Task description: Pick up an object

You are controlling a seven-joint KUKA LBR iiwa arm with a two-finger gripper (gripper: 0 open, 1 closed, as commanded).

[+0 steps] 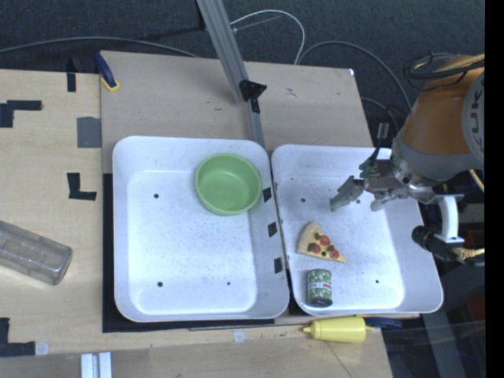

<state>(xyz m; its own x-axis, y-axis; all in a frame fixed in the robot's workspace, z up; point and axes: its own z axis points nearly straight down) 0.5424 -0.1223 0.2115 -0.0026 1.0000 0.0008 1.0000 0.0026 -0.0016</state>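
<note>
Gripper (363, 194) hovering over the right bin (409, 290), fingers spread apart, gripping nothing. Pizza slice toy (319, 244) lying in that bin, below-left of the gripper, apart from it. Small green can (318, 287) sitting just below the slice. Green bowl (228, 183) resting in the left bin (142, 290).

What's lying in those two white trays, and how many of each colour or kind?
Green bowl, in the left bin: 1
Toy pizza slice, in the right bin: 1
Small green can, in the right bin: 1
Total in the bins: 3
A yellow bottle lies just outside the right bin's near edge, not counted.
</note>
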